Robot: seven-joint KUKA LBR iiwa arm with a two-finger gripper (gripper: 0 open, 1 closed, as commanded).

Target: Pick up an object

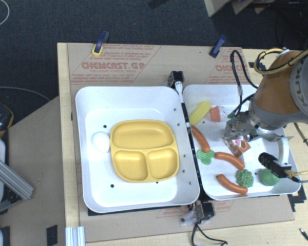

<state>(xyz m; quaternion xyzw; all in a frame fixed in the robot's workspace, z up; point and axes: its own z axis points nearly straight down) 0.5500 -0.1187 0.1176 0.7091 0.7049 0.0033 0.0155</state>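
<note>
My gripper (pixel 237 136) reaches down into the right bin (pixel 223 187), its tip over a small red-brown piece (pixel 240 146) near the bin's middle. Around it lie toy foods: a yellow corn cob (pixel 199 112), a small orange block (pixel 215 114), an orange sausage (pixel 200 138), a second sausage (pixel 229 159) with a green leafy bit (pixel 204 157) at its left end, a third sausage (pixel 231 184), a green broccoli (pixel 244 178) and a green round piece (pixel 269 177). The arm hides the fingertips.
The left bin (pixel 92 188) holds a yellow three-compartment plate (pixel 143 150) and a white ball (pixel 100 141) beside it. A black clip (pixel 175 79) sits between the bins at the back. Cables run along the right bin's far edge.
</note>
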